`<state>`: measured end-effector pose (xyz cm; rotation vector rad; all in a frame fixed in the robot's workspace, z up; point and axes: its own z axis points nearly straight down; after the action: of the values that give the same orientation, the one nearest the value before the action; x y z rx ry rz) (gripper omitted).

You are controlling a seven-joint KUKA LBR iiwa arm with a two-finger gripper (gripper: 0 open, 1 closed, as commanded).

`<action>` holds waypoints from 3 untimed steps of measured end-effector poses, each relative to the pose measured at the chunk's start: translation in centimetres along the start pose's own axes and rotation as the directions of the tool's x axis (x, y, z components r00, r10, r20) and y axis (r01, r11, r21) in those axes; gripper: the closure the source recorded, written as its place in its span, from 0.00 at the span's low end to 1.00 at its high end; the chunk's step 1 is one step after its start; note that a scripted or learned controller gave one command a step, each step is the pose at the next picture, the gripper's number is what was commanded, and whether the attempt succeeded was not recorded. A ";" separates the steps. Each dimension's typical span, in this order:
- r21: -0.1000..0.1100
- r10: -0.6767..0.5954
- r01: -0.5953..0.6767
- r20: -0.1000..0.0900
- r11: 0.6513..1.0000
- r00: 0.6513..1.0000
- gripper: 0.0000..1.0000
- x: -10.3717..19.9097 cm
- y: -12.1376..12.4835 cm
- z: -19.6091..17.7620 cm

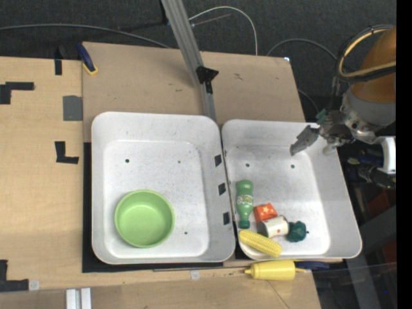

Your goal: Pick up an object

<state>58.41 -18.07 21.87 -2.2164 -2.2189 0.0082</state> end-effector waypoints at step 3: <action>-0.005 -0.002 0.002 0.000 1.000 1.000 1.00 1.4 1.2 9.9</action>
<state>59.52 -16.65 12.01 -2.2167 -2.2234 0.0026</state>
